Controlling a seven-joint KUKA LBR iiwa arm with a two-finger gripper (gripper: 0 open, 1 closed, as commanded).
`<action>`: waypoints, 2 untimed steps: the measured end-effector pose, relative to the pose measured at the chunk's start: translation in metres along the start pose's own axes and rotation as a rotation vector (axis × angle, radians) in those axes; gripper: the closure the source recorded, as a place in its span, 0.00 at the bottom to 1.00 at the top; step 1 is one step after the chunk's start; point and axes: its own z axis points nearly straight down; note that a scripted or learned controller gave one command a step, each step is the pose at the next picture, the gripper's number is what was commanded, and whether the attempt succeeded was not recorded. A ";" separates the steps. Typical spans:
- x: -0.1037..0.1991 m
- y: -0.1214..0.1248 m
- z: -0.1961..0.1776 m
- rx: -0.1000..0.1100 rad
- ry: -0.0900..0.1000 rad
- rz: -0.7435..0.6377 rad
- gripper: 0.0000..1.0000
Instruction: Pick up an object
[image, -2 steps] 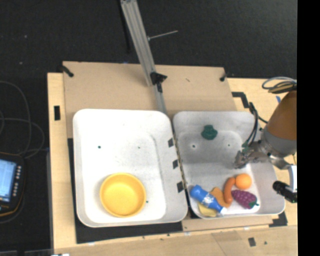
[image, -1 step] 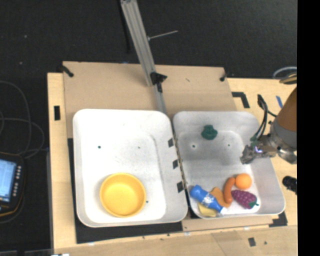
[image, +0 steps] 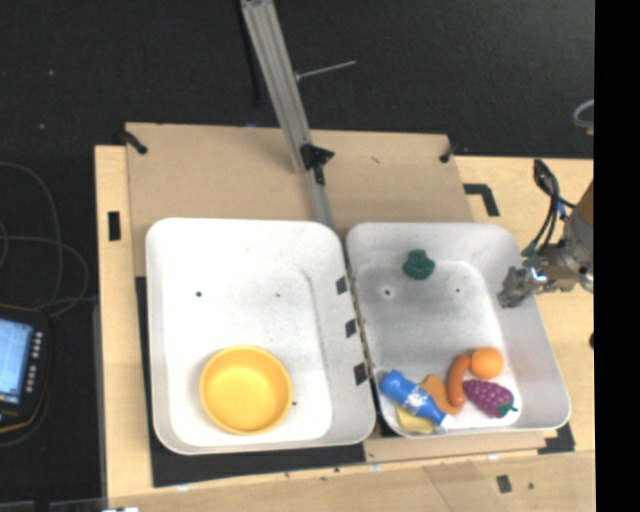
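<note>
My gripper (image: 516, 288) hangs at the right rim of the right bin (image: 400, 250), with the arm coming in from the right edge. Nothing shows between its fingers. In the right bin a small green object (image: 418, 265) lies near the back. At that bin's front a cluster lies together: an orange ball (image: 487, 361), a purple bunch of grapes (image: 489, 396), an orange carrot-like piece (image: 455, 381), a blue bottle-shaped toy (image: 410, 392) and a yellow piece (image: 413, 420). A yellow bowl (image: 245, 389) sits at the front of the left bin (image: 240, 260).
A grey metal pole (image: 285, 100) slants from the top of the view down to the gap between the bins. Cables (image: 548, 205) hang near the arm at the right. A handheld screen (image: 18, 365) lies off the bench at the left.
</note>
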 end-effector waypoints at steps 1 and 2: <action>-0.009 0.002 -0.046 0.002 0.000 0.000 1.00; 0.036 -0.009 -0.036 0.008 0.003 -0.002 1.00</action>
